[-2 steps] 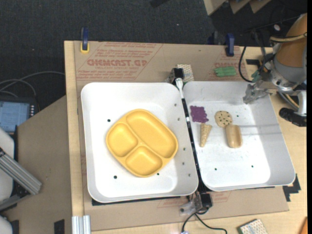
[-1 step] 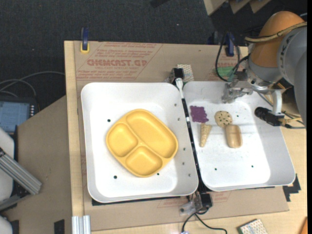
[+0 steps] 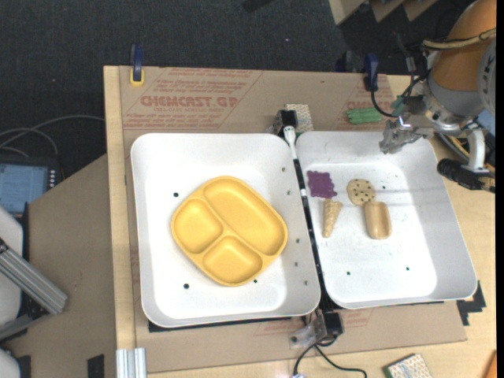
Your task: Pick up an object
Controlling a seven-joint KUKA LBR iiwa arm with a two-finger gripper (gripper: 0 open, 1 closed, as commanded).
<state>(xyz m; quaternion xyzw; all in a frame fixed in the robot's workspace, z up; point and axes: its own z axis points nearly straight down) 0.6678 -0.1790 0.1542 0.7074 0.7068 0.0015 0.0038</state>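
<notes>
In the right bin [image 3: 425, 266] lie a purple flat piece [image 3: 320, 183], a tan cone [image 3: 331, 216], a speckled cookie [image 3: 361, 190] and a bread-like loaf [image 3: 378, 220]. A yellow divided plate [image 3: 228, 229] rests in the left bin [image 3: 157, 172]. My gripper [image 3: 396, 138] hangs at the right bin's far edge, up and to the right of the cookie, touching none of the objects.
The arm [image 3: 465, 69], grey and orange, comes in from the upper right corner. A green item [image 3: 364, 116] lies on the cardboard behind the right bin. A blue clamp [image 3: 137, 67] sits at the board's far left corner, and cables run near the bins' divider.
</notes>
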